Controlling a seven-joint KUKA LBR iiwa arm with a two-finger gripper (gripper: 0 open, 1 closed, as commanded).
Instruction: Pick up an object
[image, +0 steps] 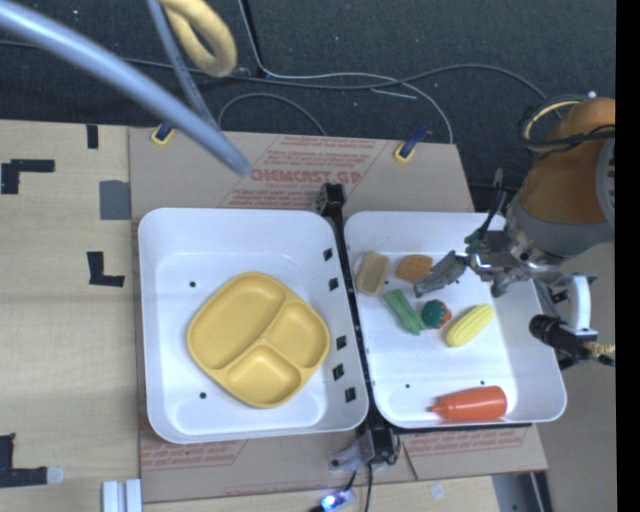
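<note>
Far to the claw's left, a yellow divided plate (259, 338) lies in the left bin (160, 300). In the right bin (530, 380), going rightward: a tan block (372, 271), a green pod (404, 311), an orange piece (413, 267) and a small green-and-red ball (434, 314) just below the claw. The claw (442, 276) hangs low over them, one dark finger (447, 271) visible; whether it is spread or closed cannot be told. The arm (560, 200) leans in from the right. Right of and below the claw lies a corn cob (468, 325); further below, an orange-red bottle (470, 404).

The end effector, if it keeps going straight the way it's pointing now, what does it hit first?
Probably the small teal and red ball, just ahead of the end effector as it points down-left; the orange piece lies beside that line. Depth is unclear.
</note>
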